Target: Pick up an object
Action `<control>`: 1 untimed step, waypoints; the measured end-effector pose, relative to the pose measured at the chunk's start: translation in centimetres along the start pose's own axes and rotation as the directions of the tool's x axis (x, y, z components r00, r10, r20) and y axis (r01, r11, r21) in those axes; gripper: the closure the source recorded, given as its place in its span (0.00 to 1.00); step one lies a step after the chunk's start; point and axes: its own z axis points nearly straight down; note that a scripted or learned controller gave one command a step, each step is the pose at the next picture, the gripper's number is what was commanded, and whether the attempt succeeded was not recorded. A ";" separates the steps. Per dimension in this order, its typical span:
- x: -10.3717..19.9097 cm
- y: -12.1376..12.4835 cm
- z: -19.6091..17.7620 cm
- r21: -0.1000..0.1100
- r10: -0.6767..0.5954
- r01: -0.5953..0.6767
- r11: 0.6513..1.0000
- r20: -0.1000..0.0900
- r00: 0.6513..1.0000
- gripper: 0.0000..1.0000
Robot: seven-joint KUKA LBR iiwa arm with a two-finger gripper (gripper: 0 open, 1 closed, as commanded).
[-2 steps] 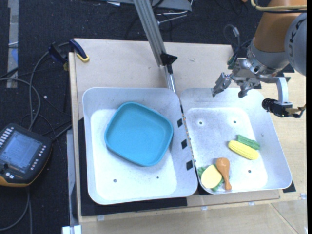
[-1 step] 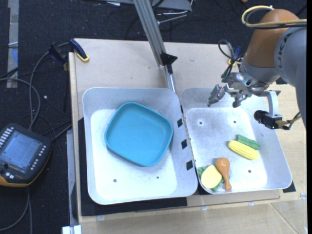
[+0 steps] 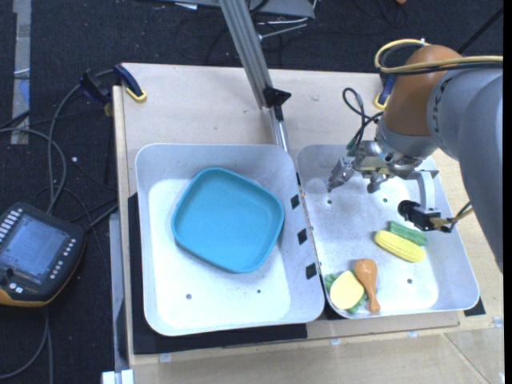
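The gripper (image 3: 353,182) is seen over the 11 o'clock part of the right bin (image 3: 352,232), above bare white floor. Its fingers (image 3: 334,181) appear parted, and nothing is held between them.

The things to be picked lie in the same bin, well apart from the gripper. A yellow corn cob (image 3: 400,245) with a green husk is found toward 4 o'clock of the gripper, near the bin's middle right. A tan drumstick (image 3: 368,275) lies at the bin's 6 o'clock, and a round yellow piece (image 3: 346,291) with a green edge is pressed against it at its 8 o'clock side, close to the front rim. Open floor is left between the gripper and these three things.

The left bin (image 3: 210,296) is taken up mostly by a blue plate (image 3: 228,218), tilted a little, with bare floor left at 6 o'clock of it. Small black clips (image 3: 306,234) are set along the rims where the two bins meet.

Both bins are carried on a pale table (image 3: 192,106), with a bare strip at 12 o'clock. A slanted metal rail (image 3: 244,38) crosses that strip, and a clamp (image 3: 128,82) is fixed at the table's 10 o'clock corner. A handheld pendant (image 3: 32,250) lies on the dark floor at 9 o'clock; its screen is too small to be read.
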 end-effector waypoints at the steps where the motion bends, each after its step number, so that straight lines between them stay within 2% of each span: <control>1: -0.1 0.2 -1.4 -0.006 0.000 0.000 1.000 0.001 1.000 1.00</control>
